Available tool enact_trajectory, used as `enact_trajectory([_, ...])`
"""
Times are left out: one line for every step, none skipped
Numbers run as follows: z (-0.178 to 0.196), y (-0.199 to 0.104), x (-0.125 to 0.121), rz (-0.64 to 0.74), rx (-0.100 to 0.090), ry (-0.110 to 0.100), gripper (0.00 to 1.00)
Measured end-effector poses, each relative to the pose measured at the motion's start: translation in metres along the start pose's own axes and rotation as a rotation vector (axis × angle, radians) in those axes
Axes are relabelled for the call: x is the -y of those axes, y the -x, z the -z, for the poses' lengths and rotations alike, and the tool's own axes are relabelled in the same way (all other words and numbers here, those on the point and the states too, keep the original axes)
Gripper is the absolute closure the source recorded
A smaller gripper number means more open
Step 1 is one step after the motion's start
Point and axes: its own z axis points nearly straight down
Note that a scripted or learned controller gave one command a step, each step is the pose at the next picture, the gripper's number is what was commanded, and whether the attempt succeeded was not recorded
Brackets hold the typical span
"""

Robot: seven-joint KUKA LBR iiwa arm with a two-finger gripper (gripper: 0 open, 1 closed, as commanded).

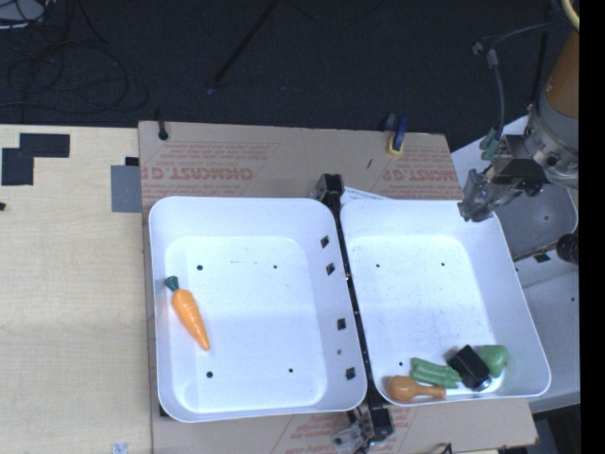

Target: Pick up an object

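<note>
An orange toy carrot [190, 317] with a green top lies at the left side of the left bin [246, 218]. In the near right corner of the right bin [425, 218] sit a green vegetable [435, 373], a black block [469, 366], a green pepper-like piece [492, 357] and an orange-tan gourd-shaped piece [414, 389], all close together. My gripper [475, 200] hangs over the far right corner of the right bin, well away from these objects, with nothing seen between its fingers.
Both bins rest on a brown cardboard sheet [284, 164] on the bench. A black divider strip [342, 282] runs between the bins. A blue and yellow clamp [396, 134] holds the cardboard's far edge. Cables lie on the dark floor beyond.
</note>
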Motion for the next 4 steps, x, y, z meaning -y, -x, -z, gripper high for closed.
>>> enact_trajectory([-0.009,0.042,0.041,-0.008,0.0,0.0,1.0])
enact_trajectory([0.054,0.057,0.071,-0.005,0.002,0.009,1.0])
enact_trajectory([-0.029,0.094,0.071,-0.006,-0.001,-0.004,1.0])
enact_trajectory([-0.039,0.055,0.07,0.0,-0.002,0.0,1.0])
